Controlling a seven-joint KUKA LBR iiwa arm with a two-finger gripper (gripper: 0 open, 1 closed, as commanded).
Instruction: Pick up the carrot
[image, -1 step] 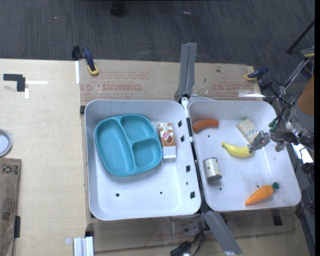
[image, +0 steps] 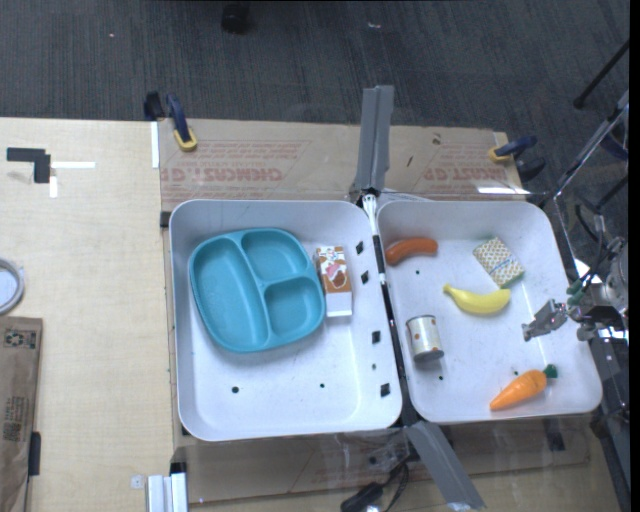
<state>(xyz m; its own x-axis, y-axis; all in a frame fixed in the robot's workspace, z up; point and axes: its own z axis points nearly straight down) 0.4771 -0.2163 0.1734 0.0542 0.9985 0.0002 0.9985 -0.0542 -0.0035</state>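
Observation:
The carrot (image: 518, 391) is orange with a green top and lies in the front right corner of the right bin (image: 470, 405), its tip pointing front-left. My gripper (image: 545, 319) shows as a small metallic piece near the bin's right wall, a little behind the carrot and apart from it. Nothing is seen in its grasp. The arm comes in from the right edge behind it.
The right bin also holds a yellow banana (image: 478, 299), a metal can (image: 425, 338), an orange sausage (image: 411, 250) and a patterned block (image: 498, 262). In the left bin (image: 280, 405) sit a blue divided plate (image: 258, 290) and a small box (image: 334, 270).

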